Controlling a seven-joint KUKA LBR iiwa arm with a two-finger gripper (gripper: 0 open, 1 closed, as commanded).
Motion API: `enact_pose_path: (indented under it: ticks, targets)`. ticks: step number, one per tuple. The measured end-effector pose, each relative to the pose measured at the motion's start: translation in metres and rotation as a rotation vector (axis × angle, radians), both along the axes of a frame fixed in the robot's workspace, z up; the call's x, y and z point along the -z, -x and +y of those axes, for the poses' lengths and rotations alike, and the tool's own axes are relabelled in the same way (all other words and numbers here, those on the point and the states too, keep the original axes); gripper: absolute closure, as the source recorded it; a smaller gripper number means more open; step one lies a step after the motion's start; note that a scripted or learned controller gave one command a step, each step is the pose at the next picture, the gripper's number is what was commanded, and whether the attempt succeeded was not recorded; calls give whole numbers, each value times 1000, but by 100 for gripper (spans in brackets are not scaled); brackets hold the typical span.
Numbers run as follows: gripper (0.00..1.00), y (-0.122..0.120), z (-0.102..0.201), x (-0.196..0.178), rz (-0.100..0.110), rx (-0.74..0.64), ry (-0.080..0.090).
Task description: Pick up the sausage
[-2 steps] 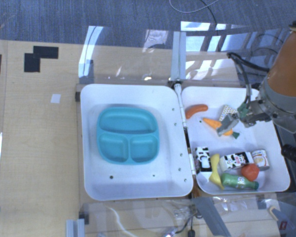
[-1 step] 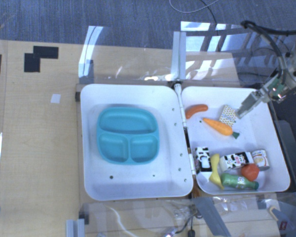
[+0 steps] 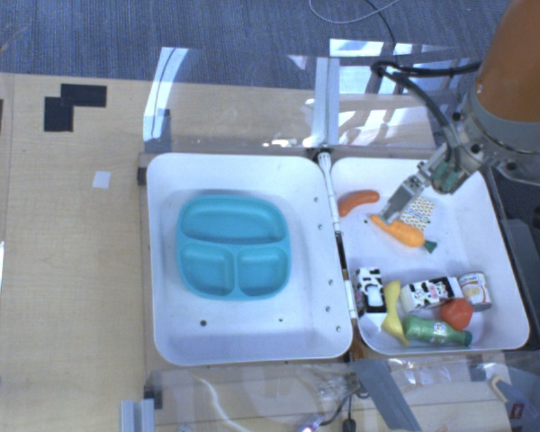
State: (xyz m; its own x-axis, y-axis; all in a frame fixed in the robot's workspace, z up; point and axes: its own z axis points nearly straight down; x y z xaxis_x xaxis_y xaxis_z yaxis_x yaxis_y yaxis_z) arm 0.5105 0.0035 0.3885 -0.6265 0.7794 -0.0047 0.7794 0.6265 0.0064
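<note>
One end effector [image 3: 398, 207] hangs low over the right bin [image 3: 495, 241], its fingers slightly parted and closed on nothing, tips just above the carrot [image 3: 400, 232] and just right of the sausage [image 3: 357, 202], which lies apart from them near the bin's upper left corner. Farther out, along that bin's near edge, lie a banana [image 3: 391, 309], a green bottle [image 3: 436, 332], a tomato [image 3: 456, 313] and a small can [image 3: 473, 288], while the left bin [image 3: 189, 331] holds a blue divided plate [image 3: 233, 246].
</note>
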Motion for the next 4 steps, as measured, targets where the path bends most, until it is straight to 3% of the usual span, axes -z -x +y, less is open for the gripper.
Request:
enact_pose_path:
  ticks: [1,2,3,4]
  targets:
    - [0,-40,43,174,4,11,-1]
    - [100,-42,43,161,-4,10,-2]
    - [100,-55,68,81,-1,3,-1]
    - [100,-15,129,-49,-3,-168,-1]
